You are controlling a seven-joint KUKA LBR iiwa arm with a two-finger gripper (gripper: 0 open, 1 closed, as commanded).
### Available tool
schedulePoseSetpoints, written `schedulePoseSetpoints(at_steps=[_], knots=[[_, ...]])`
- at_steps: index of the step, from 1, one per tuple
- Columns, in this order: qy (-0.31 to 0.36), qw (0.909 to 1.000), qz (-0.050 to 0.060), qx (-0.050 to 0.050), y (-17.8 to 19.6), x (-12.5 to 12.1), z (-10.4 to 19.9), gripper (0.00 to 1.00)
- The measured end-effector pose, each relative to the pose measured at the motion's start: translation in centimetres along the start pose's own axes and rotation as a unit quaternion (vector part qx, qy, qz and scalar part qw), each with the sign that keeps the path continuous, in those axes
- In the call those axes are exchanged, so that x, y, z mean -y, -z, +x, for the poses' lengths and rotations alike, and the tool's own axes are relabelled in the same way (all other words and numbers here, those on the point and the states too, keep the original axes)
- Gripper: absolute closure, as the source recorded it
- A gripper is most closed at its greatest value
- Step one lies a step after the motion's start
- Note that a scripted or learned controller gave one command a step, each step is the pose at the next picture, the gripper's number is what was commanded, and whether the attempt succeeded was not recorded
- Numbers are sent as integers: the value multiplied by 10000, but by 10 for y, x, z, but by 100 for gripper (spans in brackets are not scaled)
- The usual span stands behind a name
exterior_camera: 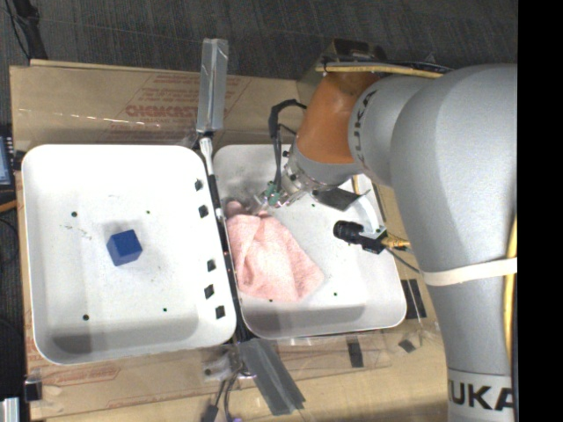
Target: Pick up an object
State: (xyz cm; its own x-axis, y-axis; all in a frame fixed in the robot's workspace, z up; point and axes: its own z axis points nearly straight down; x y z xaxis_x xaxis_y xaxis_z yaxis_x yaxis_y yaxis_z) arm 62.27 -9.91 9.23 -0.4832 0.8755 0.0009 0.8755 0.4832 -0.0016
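Low over the right bin (374, 299), my end effector (275, 194) sits at the far edge of a crumpled pink towel (268, 258). It is so close to the cloth that I cannot tell whether they touch, how far it is open, or whether it has hold of anything. The towel lies against the bin's left wall, spreading toward the middle. A blue cube (124, 246) rests alone in the left bin (53, 192), well apart from me. Both bins stand side by side on the cardboard-covered desk (106, 104).
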Motion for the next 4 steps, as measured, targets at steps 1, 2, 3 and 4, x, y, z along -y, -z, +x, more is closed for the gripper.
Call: schedulePoseSetpoints(at_steps=[1, 2, 3, 4], knots=[[-2, 10000, -1, 0, 0, 0, 0, 0], [-2, 10000, -1, 0, 0, 0, 0, 0], [-2, 10000, -1, 0, 0, 0, 0, 0], [-2, 10000, -1, 1, 0, 0, 0, 0]])
